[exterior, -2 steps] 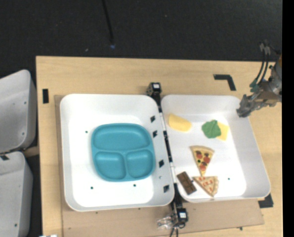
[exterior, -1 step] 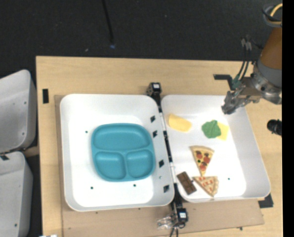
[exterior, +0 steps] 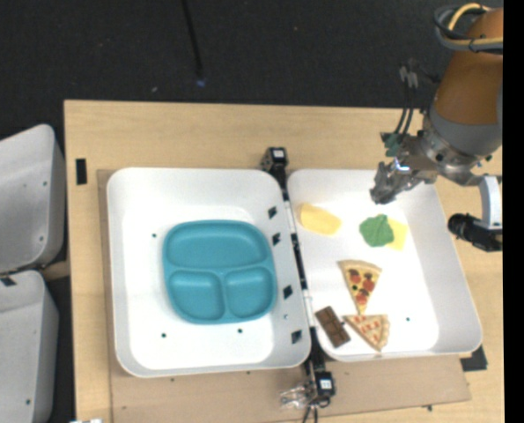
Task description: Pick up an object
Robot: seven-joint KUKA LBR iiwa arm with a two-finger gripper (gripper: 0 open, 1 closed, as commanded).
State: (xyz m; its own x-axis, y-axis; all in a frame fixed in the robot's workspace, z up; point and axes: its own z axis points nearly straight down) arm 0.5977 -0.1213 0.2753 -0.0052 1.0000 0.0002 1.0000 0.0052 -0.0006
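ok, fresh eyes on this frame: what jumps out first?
The teal tray stands out, sitting alone in the left bin. Next, the toy food in the right bin: two pizza slices, a green piece, a yellow piece. The end effector hangs over that bin's far edge, above the green piece.

No text, label, brand, number or sign can be read anywhere here.

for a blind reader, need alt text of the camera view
The end effector hangs over the right bin, just above a green toy, near pizza slices and a yellow piece. The left bin holds a blue divided tray.
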